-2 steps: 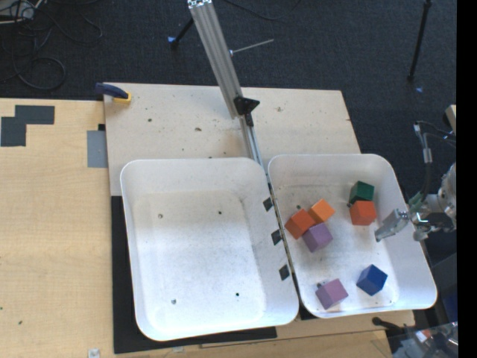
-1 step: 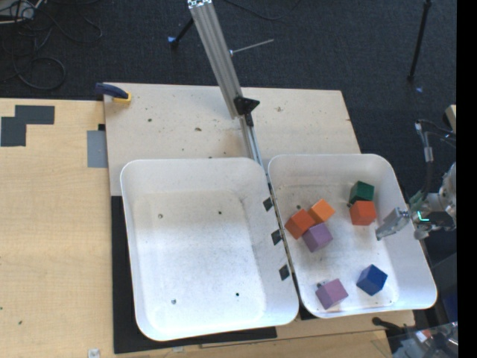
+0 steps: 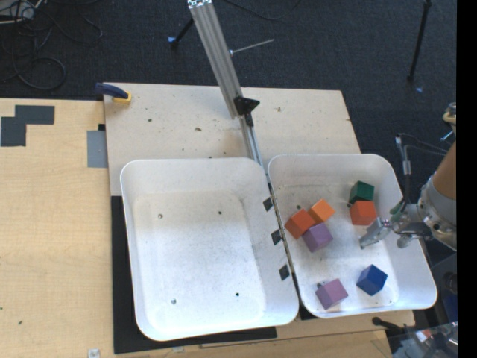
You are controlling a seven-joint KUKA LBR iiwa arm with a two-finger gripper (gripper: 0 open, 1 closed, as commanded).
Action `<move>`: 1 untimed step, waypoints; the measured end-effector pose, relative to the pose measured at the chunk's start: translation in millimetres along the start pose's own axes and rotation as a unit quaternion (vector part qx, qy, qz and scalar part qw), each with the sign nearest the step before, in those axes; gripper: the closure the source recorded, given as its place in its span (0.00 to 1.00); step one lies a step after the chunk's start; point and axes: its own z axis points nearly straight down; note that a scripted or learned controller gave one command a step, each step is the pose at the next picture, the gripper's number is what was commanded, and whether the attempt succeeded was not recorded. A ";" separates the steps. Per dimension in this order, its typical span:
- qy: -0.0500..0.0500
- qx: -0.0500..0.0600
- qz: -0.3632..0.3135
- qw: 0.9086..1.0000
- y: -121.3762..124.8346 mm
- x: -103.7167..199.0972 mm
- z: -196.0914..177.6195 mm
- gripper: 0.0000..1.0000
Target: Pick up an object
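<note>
The arm is seen entering at the right edge of the frame, its gripper lowered over the right bin. The fingers are spread apart, grasping nothing. An orange-red block lies just left of the gripper, with a green block above it.

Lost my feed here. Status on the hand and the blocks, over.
Hand low over right bin, nothing seen between its fingers. Nearest: orange-red block, blue block. Four more blocks alongside, none blocking.
</note>
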 end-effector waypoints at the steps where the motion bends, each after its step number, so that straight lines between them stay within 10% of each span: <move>1: 0.000 0.000 0.000 1.000 -3.2 -7.6 48.3 0.00</move>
